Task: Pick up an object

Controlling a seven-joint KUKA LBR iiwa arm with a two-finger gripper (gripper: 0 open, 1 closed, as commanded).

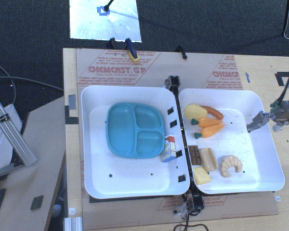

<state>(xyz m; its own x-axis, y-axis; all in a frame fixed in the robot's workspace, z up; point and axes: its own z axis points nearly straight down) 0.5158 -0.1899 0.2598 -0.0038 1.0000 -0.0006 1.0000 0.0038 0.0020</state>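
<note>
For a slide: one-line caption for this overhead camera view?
Gripper at right white bin's edge; toy foods inside, blue divided plate in left bin.

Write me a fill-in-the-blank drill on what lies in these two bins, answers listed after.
1. The blue divided plate lies in the ____ bin.
2. The two toy carrots lie in the ____ bin.
3. The gripper hovers at the right bin's ____ edge.
4. The croissant lies to the ____ of the chocolate bar.

Missing words: left; right; right; right
</note>
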